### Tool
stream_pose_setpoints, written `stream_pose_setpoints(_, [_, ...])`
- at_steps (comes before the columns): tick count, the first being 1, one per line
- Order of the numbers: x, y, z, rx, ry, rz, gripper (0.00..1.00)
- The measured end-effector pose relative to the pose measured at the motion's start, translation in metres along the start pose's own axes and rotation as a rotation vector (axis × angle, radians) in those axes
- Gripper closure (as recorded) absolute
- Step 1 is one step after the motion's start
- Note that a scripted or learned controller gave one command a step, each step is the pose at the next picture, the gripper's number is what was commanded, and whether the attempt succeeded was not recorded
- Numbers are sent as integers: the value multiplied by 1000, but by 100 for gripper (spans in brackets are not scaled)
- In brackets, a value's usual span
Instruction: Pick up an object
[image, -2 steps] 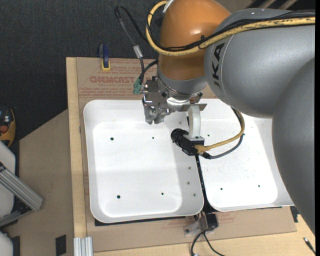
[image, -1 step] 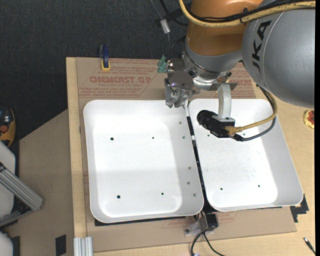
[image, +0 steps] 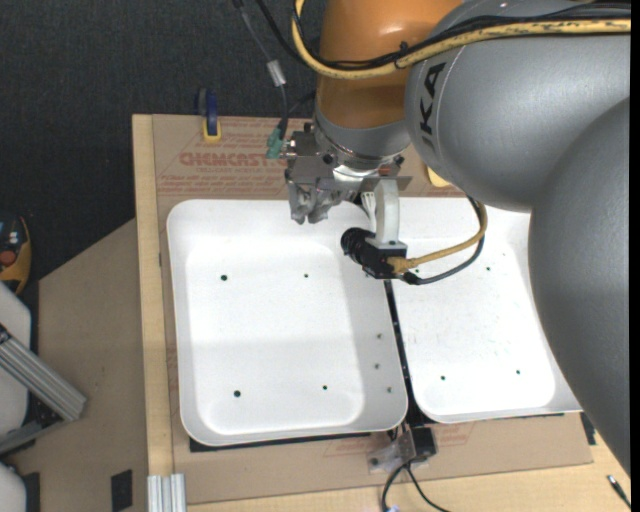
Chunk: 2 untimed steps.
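1. Two white bins: left bin (image: 270, 330), right bin (image: 480, 340), touching along one edge.
2. One gripper (image: 312, 205) hangs over the left bin's far edge, fingers close together, nothing between them.
3. No pickable object visible in the left bin.

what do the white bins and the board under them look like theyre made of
Left bin and right bin: probably thin moulded plastic, smooth with a slight sheen, rounded corners and raised rims. Board: looks like brown cardboard or fibreboard, matt, with red print near the far edge.
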<state>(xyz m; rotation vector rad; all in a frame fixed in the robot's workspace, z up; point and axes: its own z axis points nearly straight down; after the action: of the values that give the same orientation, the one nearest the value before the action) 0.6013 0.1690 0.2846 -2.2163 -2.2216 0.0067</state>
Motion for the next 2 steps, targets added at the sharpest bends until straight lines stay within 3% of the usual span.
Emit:
stream_pose_setpoints(1, [-4, -14, -26, -8, 1, 2, 100])
stream_pose_setpoints(2, [54, -51, 37, 4, 0, -4, 100])
